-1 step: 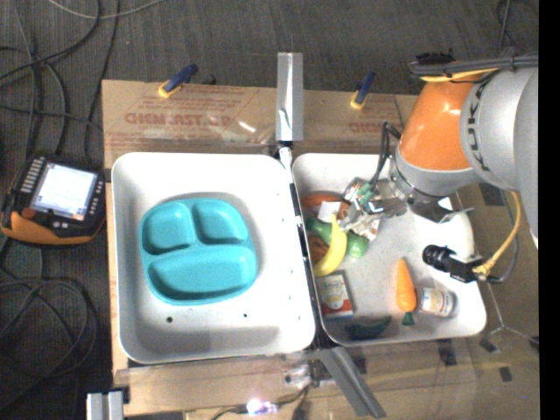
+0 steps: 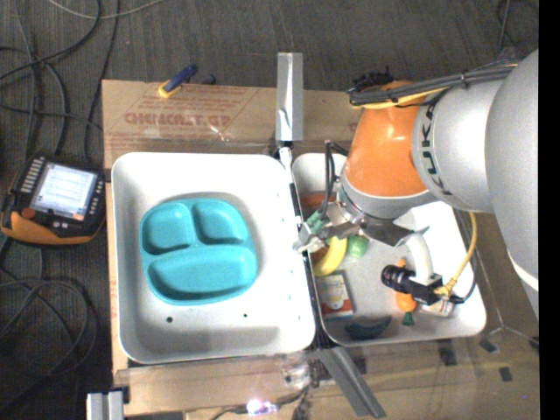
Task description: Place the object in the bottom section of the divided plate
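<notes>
Two bins side by side: the teal divided plate [image 2: 201, 250] sits in the left bin [image 2: 131, 322], its big bottom section toward the near edge, nothing on it. Gripper [image 2: 317, 233] is low over the right bin [image 2: 468, 322], by the wall between bins, right above a yellow banana-like object [image 2: 332, 256]; grip state — can't tell. Object touches or sits just under the claw, long axis roughly upright in view; plate lies to the gripper's left across the wall.
</notes>
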`<action>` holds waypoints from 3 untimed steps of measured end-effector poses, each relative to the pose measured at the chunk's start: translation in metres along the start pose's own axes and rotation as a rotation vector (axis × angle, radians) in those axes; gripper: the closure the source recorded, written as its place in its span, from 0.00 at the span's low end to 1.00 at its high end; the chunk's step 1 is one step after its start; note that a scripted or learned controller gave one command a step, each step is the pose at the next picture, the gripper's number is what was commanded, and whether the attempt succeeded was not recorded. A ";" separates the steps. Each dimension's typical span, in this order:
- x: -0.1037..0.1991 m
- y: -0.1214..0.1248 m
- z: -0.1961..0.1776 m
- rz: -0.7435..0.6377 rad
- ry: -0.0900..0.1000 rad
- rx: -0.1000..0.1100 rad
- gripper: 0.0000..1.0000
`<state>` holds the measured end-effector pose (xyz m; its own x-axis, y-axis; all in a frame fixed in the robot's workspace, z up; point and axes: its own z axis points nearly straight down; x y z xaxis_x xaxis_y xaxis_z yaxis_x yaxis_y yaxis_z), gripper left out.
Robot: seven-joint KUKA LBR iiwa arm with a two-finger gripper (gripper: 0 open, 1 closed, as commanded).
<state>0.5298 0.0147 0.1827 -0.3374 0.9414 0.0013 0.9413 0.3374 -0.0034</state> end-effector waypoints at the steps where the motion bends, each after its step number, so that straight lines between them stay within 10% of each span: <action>1: -0.034 0.018 -0.017 -0.086 -0.003 -0.001 1.00; 2: 0.039 -0.018 -0.038 -0.107 0.000 -0.001 1.00; 3: 0.085 0.062 -0.073 -0.056 -0.003 -0.001 1.00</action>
<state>0.5597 0.1161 0.2554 -0.3899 0.9209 -0.0015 0.9209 0.3899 -0.0023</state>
